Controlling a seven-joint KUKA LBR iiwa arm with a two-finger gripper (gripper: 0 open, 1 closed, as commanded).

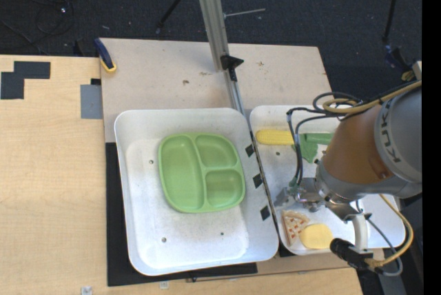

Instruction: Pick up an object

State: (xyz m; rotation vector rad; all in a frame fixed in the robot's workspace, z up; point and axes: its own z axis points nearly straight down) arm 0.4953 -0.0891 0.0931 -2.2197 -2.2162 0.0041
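1. The gripper (298, 198) hangs low in the right bin (270, 123), lower right of frame; whether it is spread or pressed together I cannot tell.
2. Pizza slice (294, 224) and yellow round piece (316, 236) lie just below it.
3. A green tray (202, 171) sits in the left bin (138, 149).

The two bins (134, 218) look like white moulded plastic, matt and faintly speckled with grime. The green divided plate (202, 171) is smooth plastic with a soft sheen along its ridges. The table (48, 169) has a pale wood-grain finish, and the board (165, 73) behind the bins is dull, scuffed wood. The upright post (212, 18) is ribbed, brushed metal. The arm's orange band (355, 149) is glossy, its grey shell (406, 128) satin. The yellow round piece (316, 236) and the corn cob (274, 138) look like smooth plastic.
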